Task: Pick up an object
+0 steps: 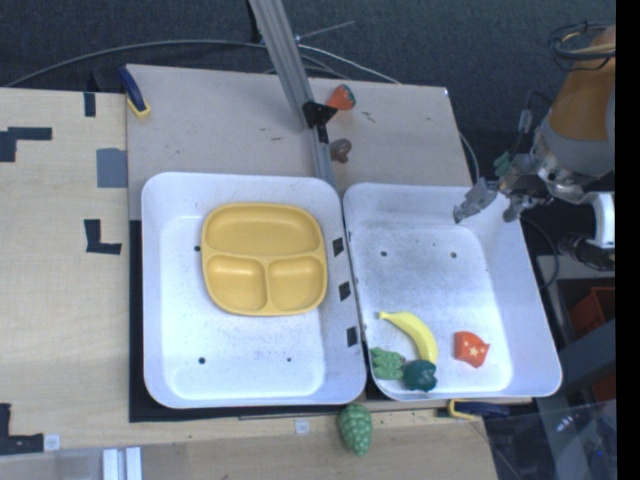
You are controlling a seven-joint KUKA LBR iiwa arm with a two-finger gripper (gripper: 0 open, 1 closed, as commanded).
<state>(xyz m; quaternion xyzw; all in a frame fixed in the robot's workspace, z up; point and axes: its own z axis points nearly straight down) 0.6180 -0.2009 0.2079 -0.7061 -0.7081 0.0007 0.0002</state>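
The hand (492, 200) hovers at the upper right edge of the right bin (400, 218); whether it is spread cannot be told. Banana (412, 332), red piece (471, 348) and broccoli (404, 368) lie untouched at lower right, probably awaiting a grasp.

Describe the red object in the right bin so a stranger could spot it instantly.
Start at the right bin and go to its near right corner. The red object lies there, right of the banana, apart from it; it alone is red.
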